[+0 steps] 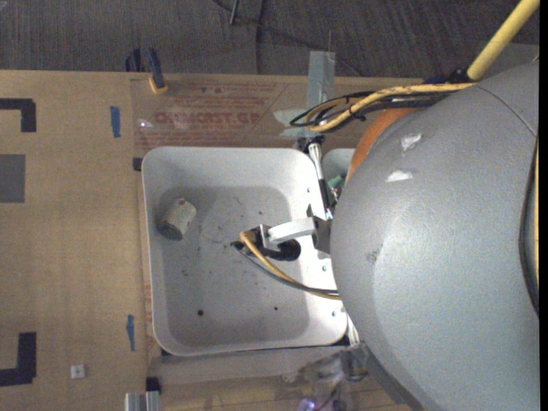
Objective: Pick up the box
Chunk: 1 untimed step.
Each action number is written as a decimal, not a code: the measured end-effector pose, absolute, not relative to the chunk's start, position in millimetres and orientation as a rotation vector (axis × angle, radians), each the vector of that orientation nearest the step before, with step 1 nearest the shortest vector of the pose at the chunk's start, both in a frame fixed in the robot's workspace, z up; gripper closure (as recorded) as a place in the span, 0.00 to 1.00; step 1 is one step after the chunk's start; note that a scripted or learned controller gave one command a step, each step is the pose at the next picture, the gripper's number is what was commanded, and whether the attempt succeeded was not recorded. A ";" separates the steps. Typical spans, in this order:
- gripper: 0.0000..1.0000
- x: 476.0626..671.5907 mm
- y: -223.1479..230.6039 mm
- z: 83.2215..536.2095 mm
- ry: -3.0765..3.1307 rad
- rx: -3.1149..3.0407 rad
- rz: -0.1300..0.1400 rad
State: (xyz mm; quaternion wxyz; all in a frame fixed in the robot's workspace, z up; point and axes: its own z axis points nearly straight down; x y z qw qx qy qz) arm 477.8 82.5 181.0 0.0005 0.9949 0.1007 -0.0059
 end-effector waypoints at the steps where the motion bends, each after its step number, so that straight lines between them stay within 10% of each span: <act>1: 0.00 481.2 164.0 88.3 0.314 3.128 0.004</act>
